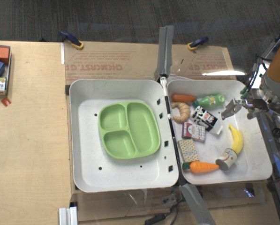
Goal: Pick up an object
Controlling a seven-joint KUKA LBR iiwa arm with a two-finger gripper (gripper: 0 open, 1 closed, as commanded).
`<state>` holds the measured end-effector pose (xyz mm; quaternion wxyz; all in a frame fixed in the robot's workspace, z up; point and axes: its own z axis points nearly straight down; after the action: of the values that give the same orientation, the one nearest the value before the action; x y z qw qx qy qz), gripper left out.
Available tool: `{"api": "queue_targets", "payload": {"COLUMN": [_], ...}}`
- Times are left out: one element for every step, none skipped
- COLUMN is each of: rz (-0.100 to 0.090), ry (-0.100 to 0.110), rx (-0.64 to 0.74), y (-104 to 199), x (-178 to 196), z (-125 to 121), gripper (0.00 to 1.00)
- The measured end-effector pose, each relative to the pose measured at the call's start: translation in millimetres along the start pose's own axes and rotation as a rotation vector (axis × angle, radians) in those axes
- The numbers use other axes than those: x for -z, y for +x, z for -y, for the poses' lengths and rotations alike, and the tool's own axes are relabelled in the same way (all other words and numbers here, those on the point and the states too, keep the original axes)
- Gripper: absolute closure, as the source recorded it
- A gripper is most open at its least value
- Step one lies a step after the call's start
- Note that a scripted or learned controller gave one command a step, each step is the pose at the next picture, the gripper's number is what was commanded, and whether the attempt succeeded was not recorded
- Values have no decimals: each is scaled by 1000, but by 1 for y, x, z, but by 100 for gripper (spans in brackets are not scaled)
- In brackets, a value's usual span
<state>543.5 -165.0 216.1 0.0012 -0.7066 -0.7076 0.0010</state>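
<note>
Grey arm with the orange band reaches in from the right; its two-finger gripper (234,108) hangs over the upper right part of the right white bin (259,170). Whether the jaws stand wide or narrow we cannot tell from this slanted view, and we see nothing held between them.

Pickable things all sit in that bin: yellow banana (236,138) just below the gripper, black-and-white cow-pattern carton (205,117) to its left, green plastic bottle (210,100), tan croissant (181,112), orange carrot (201,167), small tin can (227,158).

Risks as we judge them:
- Gripper sits between banana and carton, so a straight descent may close on bare bin floor.
- Banana is curved and may roll or squirt out.
- Left cluster is tight; jaws could jam on neighbours.

Left white bin (81,139) carries the green divided plate (129,129).
</note>
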Motion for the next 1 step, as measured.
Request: {"api": "queue_targets", "payload": {"rz": [6], "ry": [-28], "rx": [-5], "y": [-15], "x": [-98], "z": [-25], "gripper": [0]}}
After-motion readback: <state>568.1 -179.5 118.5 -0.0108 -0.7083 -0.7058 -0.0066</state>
